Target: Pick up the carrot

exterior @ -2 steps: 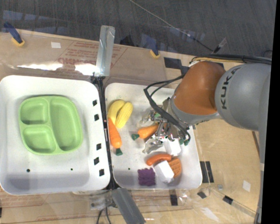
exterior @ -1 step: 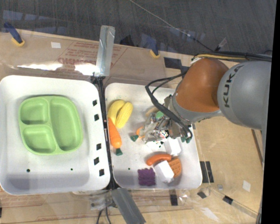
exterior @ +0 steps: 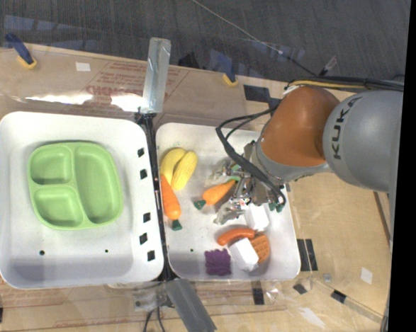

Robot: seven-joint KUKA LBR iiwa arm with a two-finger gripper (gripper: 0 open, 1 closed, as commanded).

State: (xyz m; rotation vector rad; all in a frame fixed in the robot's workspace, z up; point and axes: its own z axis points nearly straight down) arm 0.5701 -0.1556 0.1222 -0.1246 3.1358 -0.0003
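Currently the gripper point(exterior: 243, 197) sits low over the middle of the right bin point(exterior: 288, 238), with the grey arm point(exterior: 359, 137) reaching in from the right; cabling and the wrist body cover the grasping parts, so it cannot be determined whether they are apart or together. The carrot point(exterior: 218, 192) lies flat on the bin floor just left of the gripper, perhaps touching it, set at a slant with its green end toward the near left. Note that a second carrot-like piece point(exterior: 169, 199), orange with a dark green tip, lies along the left wall of the same bin, just below the bananas point(exterior: 177, 167); either may be the target. Nearer the camera lie a sausage point(exterior: 235, 234), a white block point(exterior: 244, 255) and purple grapes point(exterior: 217, 262). The left bin point(exterior: 6, 254) carries a green divided tray point(exterior: 75, 184). The carrot appears to be a light, rigid plastic toy with a smooth, tapered surface, so it is likely to slip toward its narrow end under pressure. Recommended grasp: across the thick orange part near mid-length, closing square to the long axis, clear of the green end.
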